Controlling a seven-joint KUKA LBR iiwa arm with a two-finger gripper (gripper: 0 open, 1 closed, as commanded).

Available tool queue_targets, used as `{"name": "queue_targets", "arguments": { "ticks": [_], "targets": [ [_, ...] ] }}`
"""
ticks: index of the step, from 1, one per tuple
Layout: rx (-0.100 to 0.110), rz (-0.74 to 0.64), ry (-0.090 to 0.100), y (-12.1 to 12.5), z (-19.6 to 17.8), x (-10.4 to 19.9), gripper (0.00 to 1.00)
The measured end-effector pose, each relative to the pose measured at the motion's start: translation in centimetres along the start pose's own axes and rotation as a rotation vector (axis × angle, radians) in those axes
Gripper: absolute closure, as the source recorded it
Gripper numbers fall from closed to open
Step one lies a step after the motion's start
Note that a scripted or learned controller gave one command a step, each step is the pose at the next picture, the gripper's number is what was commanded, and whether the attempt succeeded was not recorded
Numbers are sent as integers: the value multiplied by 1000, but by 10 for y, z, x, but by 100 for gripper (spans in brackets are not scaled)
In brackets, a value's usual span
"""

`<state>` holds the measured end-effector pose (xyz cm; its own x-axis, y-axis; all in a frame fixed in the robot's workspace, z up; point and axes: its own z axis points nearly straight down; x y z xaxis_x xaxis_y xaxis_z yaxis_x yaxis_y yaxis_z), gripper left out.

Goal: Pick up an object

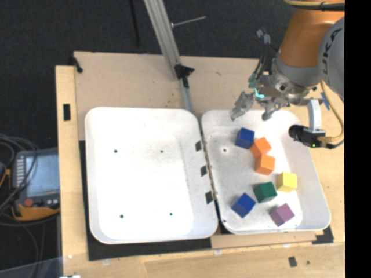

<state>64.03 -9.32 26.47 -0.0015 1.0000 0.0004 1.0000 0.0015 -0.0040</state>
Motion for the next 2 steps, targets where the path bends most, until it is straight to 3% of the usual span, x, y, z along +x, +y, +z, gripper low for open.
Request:
{"name": "queue_targets", "arguments": {
  "ticks": [1,2],
  "targets": [
    [-5,-1,0,1,-3,0,0],
    [0,2,-2,-9,51,4,0]
  ]
}}
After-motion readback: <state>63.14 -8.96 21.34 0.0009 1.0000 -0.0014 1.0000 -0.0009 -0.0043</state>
